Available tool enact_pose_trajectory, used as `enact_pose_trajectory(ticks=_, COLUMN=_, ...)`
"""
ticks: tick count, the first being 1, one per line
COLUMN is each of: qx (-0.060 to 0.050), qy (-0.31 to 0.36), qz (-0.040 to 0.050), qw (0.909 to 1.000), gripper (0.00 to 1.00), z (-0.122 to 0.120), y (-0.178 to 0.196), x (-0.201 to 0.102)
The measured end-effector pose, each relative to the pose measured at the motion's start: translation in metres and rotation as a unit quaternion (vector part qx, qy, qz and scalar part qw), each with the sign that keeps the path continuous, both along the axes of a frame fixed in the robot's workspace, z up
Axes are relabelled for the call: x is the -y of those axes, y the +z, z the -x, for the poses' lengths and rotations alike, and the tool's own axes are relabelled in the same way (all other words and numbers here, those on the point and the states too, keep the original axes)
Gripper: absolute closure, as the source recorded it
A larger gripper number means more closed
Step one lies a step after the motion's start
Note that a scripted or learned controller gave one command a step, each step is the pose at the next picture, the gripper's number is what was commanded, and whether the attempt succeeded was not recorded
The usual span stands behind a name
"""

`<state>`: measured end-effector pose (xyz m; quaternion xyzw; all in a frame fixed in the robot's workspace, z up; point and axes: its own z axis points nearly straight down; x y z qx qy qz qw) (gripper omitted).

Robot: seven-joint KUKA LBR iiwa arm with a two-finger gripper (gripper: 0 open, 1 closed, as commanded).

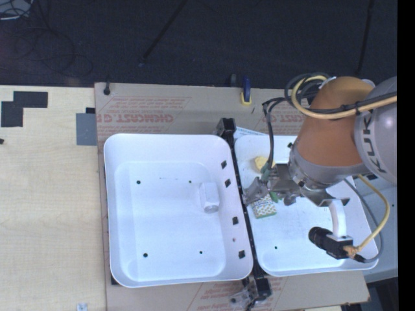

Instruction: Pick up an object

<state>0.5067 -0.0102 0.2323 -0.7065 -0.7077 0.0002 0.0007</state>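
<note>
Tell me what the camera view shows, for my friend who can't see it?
A grey and orange robot arm reaches from the right over the right-hand white bin, its claw low beside a small checkered packet and a yellow thing. The left white bin holds a small pale cup-like thing near its right wall.
</note>
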Motion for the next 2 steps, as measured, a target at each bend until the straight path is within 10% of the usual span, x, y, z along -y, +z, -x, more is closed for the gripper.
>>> enact_pose_trajectory(ticks=1, qx=0.009, qy=0.004, qz=-0.0008, qw=1.0000, gripper=0.00, z=-0.0792, y=0.1370, x=-0.0685)
enact_pose_trajectory(ticks=2, qx=-0.002, qy=0.002, qz=0.0015, qw=1.0000, gripper=1.00, z=-0.0749, y=0.1377, x=-0.0650)
